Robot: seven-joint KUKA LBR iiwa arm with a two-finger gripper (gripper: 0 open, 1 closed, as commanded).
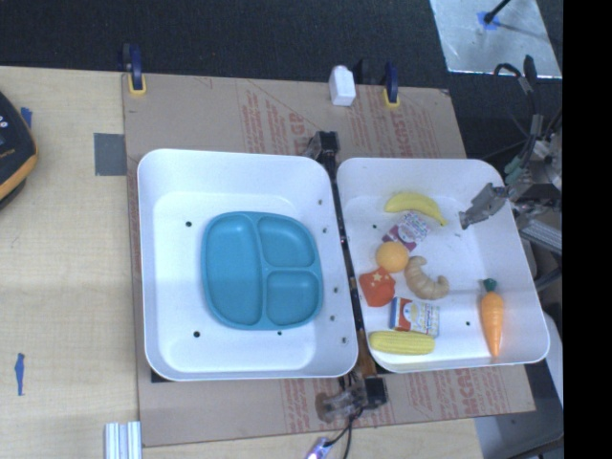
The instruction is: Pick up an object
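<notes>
Right bin (497,175) holds the toy food. The carrot (491,321) at its 4 o'clock corner looks light, hard, a bit slick, so grab mid-body across the width. The pincer (475,208) hangs at 2 o'clock; whether it's open or closed, can't tell.

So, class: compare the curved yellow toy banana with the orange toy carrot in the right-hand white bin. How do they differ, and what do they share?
The curved yellow toy banana is bent and lies crosswise near the far side of the right-hand white bin; the orange toy carrot is straight, tapered and lies lengthwise near the bin's near right corner. The carrot has a green top; the banana is all yellow. Both lie flat in the same bin, untouched.
</notes>
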